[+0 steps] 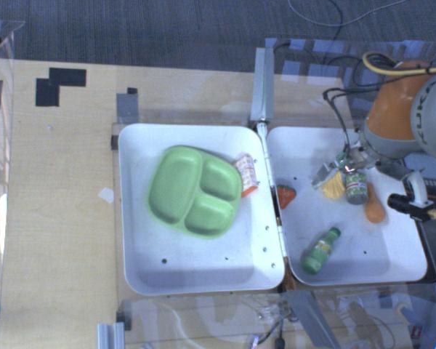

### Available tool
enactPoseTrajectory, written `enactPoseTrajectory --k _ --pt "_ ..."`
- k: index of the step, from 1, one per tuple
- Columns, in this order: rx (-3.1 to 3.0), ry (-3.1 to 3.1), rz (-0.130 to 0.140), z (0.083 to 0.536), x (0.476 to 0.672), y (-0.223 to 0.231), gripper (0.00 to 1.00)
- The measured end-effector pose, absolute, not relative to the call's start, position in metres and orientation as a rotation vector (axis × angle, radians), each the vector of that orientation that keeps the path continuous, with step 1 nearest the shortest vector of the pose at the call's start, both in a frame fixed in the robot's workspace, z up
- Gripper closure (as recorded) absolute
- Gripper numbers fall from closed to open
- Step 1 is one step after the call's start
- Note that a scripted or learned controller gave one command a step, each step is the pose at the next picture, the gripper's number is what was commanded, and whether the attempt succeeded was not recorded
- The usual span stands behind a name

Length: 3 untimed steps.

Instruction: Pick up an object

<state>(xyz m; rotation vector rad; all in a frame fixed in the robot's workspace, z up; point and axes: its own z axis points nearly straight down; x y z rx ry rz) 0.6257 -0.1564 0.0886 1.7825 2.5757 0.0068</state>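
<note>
While the hand [336, 169] hovers spread over the right bin [400, 267], a green bottle [320, 250] lies nearby.

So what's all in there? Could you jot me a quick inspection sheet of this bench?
Surface: wooden bench with left bin and right bin side by side.
Job's things: green bottle, can, orange piece, yellow item and red item in the right bin.
Clutter: green divided plate and a small packet in the left bin.
Gripper: over the right bin's far side, by the can.
Cables: black cable on the floor; yellow hose on the arm.
Surroundings: grey carpet.
</note>
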Motion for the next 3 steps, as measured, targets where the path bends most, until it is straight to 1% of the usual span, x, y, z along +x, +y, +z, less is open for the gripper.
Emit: enactPoseTrajectory --k 1,2,3 --pt "1.779 2.574 0.015 0.101 0.629 -0.155 1.0" --pt "1.43 2.791 0.005 0.19 0.606 -0.063 1.0" --pt "1.206 2.895 0.004 0.185 0.63 -0.035 1.0"
